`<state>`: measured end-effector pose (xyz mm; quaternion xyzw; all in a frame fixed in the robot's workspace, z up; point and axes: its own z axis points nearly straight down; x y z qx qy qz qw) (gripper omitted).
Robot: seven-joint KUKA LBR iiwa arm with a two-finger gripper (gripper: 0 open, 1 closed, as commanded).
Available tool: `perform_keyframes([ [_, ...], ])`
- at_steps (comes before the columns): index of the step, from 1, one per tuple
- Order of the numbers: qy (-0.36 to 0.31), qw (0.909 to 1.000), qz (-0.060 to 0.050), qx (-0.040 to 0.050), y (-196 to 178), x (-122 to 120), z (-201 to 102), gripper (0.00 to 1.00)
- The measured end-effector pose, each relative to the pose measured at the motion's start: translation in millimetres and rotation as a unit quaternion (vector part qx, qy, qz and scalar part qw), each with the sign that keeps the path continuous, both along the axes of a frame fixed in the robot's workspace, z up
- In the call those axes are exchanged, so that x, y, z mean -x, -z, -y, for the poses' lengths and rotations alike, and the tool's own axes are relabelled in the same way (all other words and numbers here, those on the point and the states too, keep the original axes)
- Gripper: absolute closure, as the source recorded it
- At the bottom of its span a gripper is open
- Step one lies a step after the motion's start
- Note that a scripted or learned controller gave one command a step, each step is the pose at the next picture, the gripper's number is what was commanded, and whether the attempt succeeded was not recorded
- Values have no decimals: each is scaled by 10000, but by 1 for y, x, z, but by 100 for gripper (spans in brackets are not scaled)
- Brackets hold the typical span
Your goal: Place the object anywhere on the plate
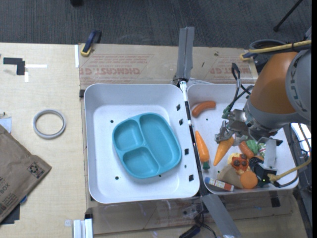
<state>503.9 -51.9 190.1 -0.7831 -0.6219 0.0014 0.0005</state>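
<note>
A: Arm is over the right bin (285, 180), reaching in from the right. Pincer (229, 132) sits low among the toy food, right at the top of a slanted orange carrot (223, 151).

B: Holding it?

A: Possibly. The carrot's upper end meets the fingers, but the wrist hides the tips, so I cannot tell whether they are spread or pressed on it. My guess is the carrot is the object meant for the plate.

B: And the plate?

A: Blue three-compartment plate (147, 145), flat in the middle of the left bin (99, 133), nothing on it. Well apart from the carrot, with the bin walls between.

B: What else is in that right bin?

A: A second carrot (201, 148) along the left wall, a sausage-like piece (203, 107) near the top, a crowded heap (245, 170) of orange and red pieces at the lower right. Tight pile, so a neighbour could get snagged.

B: Surroundings?

A: Pale wooden tabletop (39, 83), cardboard under the bins, a roll of tape (49, 124), a brown box (17, 170) at the left. Dark carpet beyond.
</note>
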Motion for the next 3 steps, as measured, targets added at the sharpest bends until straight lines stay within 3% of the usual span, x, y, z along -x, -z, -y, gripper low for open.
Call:
perform_keyframes([
  [1,-878,9961,-1,3,-6,-18,-58,100],
  [2,-1825,9832,-12,-2,0,-12,-129,100],
  [3,-1824,9832,-10,-2,0,-12,-129,0],
])
